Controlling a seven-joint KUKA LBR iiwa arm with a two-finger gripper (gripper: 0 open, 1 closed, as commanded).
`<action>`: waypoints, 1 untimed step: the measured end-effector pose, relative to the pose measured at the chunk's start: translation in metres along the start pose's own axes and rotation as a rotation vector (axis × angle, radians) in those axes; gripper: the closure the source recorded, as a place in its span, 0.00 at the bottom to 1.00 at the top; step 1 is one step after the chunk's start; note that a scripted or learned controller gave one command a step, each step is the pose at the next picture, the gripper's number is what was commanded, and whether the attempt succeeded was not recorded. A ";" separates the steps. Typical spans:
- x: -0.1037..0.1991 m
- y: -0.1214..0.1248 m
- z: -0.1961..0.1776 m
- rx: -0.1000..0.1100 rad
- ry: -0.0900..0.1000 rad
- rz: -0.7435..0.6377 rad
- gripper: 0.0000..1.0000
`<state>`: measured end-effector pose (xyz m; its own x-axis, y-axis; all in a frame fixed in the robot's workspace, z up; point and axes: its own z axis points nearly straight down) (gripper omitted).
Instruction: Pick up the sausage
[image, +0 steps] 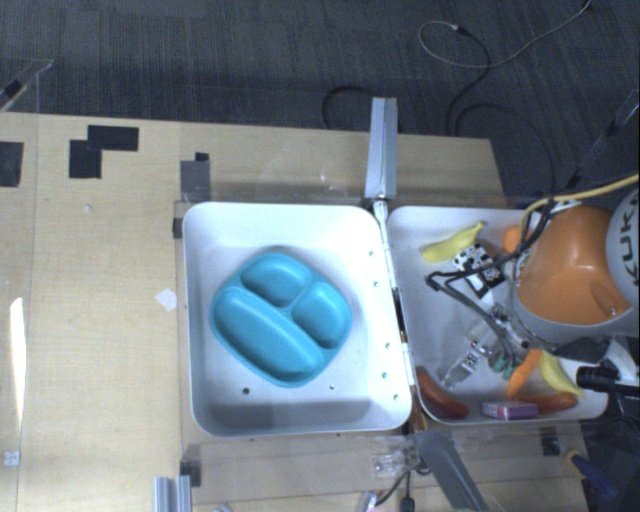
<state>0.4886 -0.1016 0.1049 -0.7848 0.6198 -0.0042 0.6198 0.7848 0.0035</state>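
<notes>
1. Sausage lies in the right bin, at about 7 o'clock of that bin, tight in the near-left corner against the wall. It is dark red-brown, short, rounded and glossy.

2. Gripper hangs just above and to the right of the sausage, a thin metal assembly below the orange band. Whether it stands wide or narrow cannot be told at this size; nothing is seen held in it.

3. Handling, as a judgement: the sausage looks like a light moulded toy, smooth-skinned and likely slippery. A hold across its middle, square to its long axis, should serve best. The corner walls leave little room on the far side, so an approach from the bin's centre appears needed.

4. Other contents of the right bin: a yellow banana at 12 o'clock, an orange carrot and a pale purple piece at 5 o'clock, a second reddish piece beside them. All look like smooth plastic.

5. Left bin holds a blue tray with three compartments, rounded and matt, near its centre.

6. Bench is pale wood; both bins are shallow white plastic.
</notes>
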 end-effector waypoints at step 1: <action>-0.014 -0.015 -0.059 -0.001 -0.003 0.068 0.00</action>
<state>0.4901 -0.1222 0.1635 -0.7410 0.6715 -0.0074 0.6715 0.7410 0.0046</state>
